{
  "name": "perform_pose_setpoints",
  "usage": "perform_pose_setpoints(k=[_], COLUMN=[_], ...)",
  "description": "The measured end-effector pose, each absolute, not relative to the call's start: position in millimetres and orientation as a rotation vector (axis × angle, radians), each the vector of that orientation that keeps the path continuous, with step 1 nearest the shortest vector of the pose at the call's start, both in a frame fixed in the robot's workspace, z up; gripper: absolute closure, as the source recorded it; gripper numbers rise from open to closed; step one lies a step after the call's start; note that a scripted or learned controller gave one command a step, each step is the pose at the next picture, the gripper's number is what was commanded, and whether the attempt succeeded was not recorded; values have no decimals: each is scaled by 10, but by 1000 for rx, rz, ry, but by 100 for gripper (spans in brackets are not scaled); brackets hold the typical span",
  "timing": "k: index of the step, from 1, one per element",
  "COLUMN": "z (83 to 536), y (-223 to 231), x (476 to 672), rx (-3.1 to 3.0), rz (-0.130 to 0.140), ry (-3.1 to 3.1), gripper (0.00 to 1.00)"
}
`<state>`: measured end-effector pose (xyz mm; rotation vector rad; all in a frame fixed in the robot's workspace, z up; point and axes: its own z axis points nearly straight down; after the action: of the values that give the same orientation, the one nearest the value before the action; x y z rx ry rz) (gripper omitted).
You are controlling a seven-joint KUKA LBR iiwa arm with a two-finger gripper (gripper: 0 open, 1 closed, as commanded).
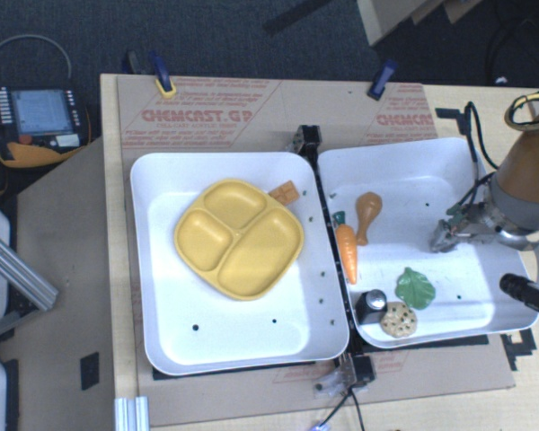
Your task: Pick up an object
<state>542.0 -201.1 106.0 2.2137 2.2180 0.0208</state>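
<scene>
Nearest the camera, at about five o'clock of the view, the cookie (pixel 398 319) lies beside a small black-and-silver piece (pixel 371 303) against the front wall of the right bin (pixel 449 338). Just behind them is the green leaf (pixel 415 287), then the carrot (pixel 347 251) along the bin's left wall, and the tan drumstick (pixel 367 214) at the carrot's far end. The pincer (pixel 451 233) hangs at three o'clock over bare bin floor, well apart from all of these; I cannot tell how it is set (too small and blurred here). The left bin (pixel 162 268) carries the yellow divided plate (pixel 240 238) with a small brown block (pixel 284 192) at its far edge. I judge the risk is closing on nothing, because no object lies under the pincer.
</scene>
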Motion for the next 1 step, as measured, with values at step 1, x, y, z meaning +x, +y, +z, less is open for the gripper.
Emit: perform_pose_setpoints(k=[1], z=[1494], y=[-1985], x=[5393], rx=[2217], rz=[2], ry=[2219], gripper=[100])
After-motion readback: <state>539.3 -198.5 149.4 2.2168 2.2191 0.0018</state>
